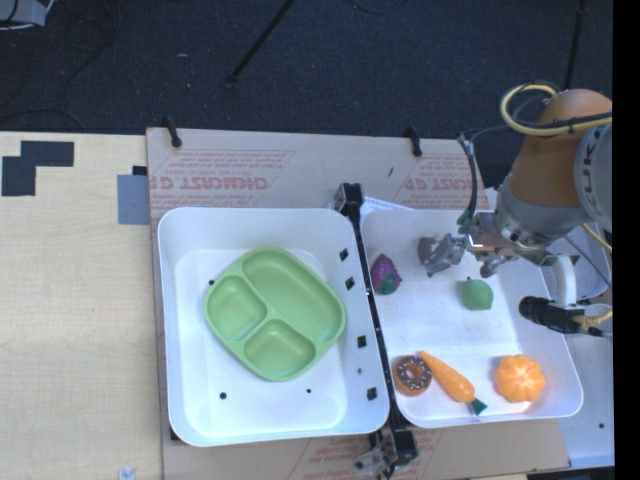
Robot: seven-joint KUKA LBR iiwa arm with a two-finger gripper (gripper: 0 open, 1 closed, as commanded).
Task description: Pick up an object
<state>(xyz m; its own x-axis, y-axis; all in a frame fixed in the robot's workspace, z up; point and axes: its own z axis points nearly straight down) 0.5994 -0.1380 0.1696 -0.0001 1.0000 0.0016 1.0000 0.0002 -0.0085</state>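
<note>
Dark carpet-like floor (300, 48) along the top, w/ thin cables (270, 18) crossing it. Pale wood bench (70, 318) at left, w/ dark square patches (40, 163), maybe tape. Brown cardboard sheet (250, 173), printed lettering, lies under the bins.

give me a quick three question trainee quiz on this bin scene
1. True or false: the green divided plate lies in the left bin.
2. Which item lies nearest the pincer? A carrot B green ball C pumpkin
3. What touches the carrot's left end?

Key: 1 true. 2 B. 3 the donut.
</note>
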